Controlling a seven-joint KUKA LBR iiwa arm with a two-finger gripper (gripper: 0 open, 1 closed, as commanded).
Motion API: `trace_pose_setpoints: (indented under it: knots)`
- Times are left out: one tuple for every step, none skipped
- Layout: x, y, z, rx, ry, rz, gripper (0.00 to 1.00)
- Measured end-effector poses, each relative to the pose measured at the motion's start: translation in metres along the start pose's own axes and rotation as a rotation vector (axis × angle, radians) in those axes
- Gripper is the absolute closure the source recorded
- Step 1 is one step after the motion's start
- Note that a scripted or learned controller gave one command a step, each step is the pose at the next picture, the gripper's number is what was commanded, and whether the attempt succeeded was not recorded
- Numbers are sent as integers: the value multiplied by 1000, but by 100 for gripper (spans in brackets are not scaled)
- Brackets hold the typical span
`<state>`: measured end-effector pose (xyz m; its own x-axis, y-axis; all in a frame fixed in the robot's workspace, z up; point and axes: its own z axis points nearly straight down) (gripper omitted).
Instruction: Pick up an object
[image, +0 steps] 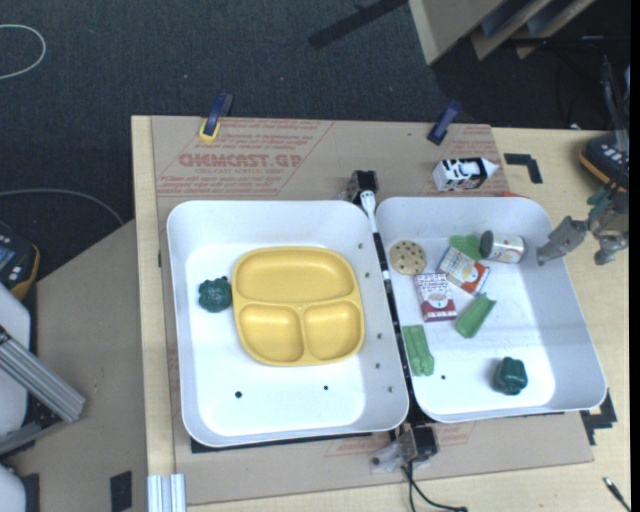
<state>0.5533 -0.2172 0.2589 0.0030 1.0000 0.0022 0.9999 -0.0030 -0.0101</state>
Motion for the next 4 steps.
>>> trace_pose_setpoints:
  knots:
    - [0, 2, -6, -11, -3, -3, 0]
    - [1, 4, 37, -4, 0, -3, 0]
    - [1, 9, 100, -3, 1, -3, 0]
    - [0, 2, 161, -3, 3, -3, 0]
